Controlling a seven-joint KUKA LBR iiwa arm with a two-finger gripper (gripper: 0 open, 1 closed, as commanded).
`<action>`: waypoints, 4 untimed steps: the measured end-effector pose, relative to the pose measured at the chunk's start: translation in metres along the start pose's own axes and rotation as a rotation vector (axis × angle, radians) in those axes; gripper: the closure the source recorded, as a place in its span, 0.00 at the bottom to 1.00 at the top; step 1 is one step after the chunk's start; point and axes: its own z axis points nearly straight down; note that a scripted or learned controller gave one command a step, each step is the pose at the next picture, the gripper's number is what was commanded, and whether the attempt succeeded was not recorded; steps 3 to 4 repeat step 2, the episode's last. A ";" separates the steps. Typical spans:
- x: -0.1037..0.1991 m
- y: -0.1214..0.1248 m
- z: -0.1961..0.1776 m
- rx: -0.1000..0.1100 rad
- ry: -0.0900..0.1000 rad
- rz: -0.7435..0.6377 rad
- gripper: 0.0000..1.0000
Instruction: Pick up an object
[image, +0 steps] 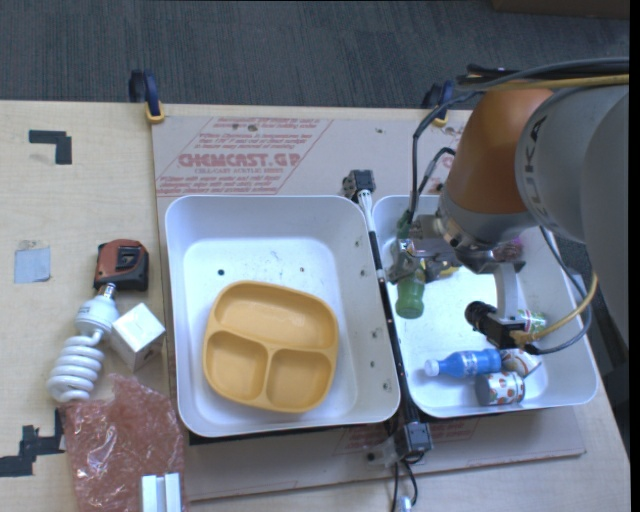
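Camera view. The arm is seen reaching in from the right over the right bin (570, 385), its orange band above the wrist. The hand (412, 268) is placed low at the bin's left wall, directly over a small green object (410, 297) that looks like a bottle or tube. The object's upper end is masked by the hand; whether the fingers are apart, together or clamped on it cannot be told.

Key relation: the green object lies immediately below the hand, toward the near edge, with its long axis running roughly away-to-near, along the dividing wall. It is judged the likeliest target. A grasp across its short width would seem to call for little sideways travel.

Other candidates in the same bin: a blue bottle (468, 363) with a white cap, lying on its side with its long axis left-right, and just beside it a small can (500, 389). Both are well toward the near right corner.

The left bin (190, 300) is noted to carry a yellow divided plate (270, 345).

Writing: on the brown board (245, 155) behind the bins, red print is read as "CHEMCAST", the rest too small. Label text on the can is illegible.
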 end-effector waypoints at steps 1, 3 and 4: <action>-0.001 0.001 -0.010 -0.001 -0.001 -0.002 1.00; -0.002 0.038 -0.005 0.000 -0.001 -0.001 1.00; -0.002 0.038 -0.005 0.000 -0.001 -0.001 1.00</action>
